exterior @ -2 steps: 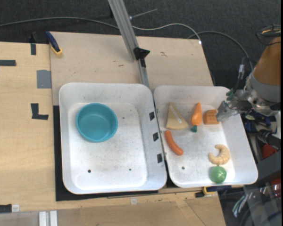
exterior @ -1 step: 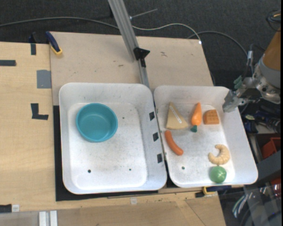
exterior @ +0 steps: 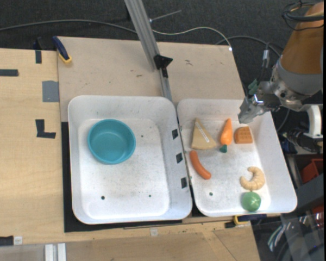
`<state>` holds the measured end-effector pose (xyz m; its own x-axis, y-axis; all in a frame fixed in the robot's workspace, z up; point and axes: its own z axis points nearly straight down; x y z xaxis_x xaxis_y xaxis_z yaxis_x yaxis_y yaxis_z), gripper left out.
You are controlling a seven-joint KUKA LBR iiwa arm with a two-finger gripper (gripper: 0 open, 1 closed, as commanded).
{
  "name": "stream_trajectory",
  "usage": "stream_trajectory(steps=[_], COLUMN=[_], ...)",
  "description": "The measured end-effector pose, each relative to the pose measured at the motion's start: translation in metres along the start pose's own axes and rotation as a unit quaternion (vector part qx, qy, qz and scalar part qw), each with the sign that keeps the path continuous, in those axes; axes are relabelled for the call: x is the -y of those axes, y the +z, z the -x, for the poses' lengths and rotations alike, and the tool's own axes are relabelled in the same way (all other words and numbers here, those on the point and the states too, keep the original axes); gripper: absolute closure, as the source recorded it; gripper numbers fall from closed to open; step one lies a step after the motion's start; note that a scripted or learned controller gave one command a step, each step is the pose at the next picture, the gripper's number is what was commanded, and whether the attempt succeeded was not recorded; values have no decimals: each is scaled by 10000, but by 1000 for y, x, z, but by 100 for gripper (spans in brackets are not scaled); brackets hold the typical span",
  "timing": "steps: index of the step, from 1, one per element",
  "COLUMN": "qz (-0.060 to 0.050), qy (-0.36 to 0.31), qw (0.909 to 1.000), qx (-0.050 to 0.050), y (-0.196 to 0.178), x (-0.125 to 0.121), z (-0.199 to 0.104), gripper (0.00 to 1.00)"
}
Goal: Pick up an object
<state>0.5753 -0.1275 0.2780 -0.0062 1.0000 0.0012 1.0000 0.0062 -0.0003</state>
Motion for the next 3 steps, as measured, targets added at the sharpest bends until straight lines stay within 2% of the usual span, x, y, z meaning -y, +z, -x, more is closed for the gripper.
stream_trajectory(steps=[1, 2, 3], qz=[-4, -11, -2], qy=[-3, 0, -6], qw=[10000, 10000, 10000], qx=[-1, 4, 1], y=[1, 23, 29], x=[-12, -32, -57], z=[-56, -105, -163], gripper=[100, 100, 100])
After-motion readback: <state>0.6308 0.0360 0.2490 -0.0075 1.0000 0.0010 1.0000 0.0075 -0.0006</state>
